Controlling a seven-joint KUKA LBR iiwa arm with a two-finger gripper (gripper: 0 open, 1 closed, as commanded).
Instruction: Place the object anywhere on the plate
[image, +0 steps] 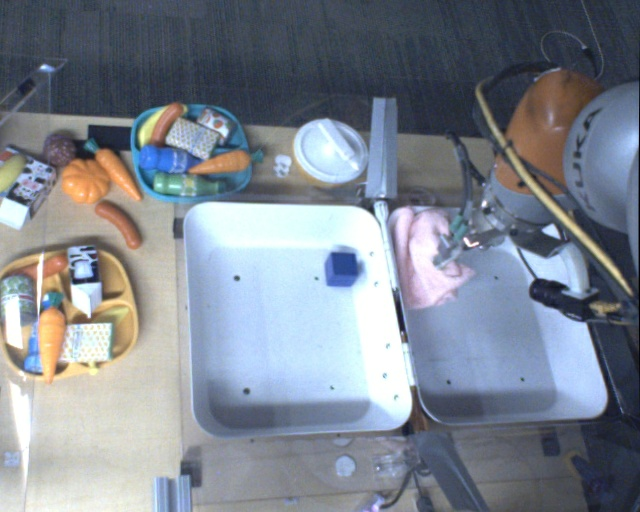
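A small blue cube (342, 267) lies in the left bin (250, 400), toward its upper right part. A pink plate (420, 262) rests tilted against the left wall of the right bin (520, 390). My gripper (453, 247) hangs over the pink plate's right edge, reaching in from the right. It is well to the right of the cube, with the bins' shared wall between them. I see nothing held in the gripper.
On the bench to the left are a yellow tray (120, 330) and a blue bowl (190, 150), both with toy food. A pumpkin (84, 180), a carrot and a sausage (120, 224) lie loose. Behind the bins sits a white lidded dish (330, 150).
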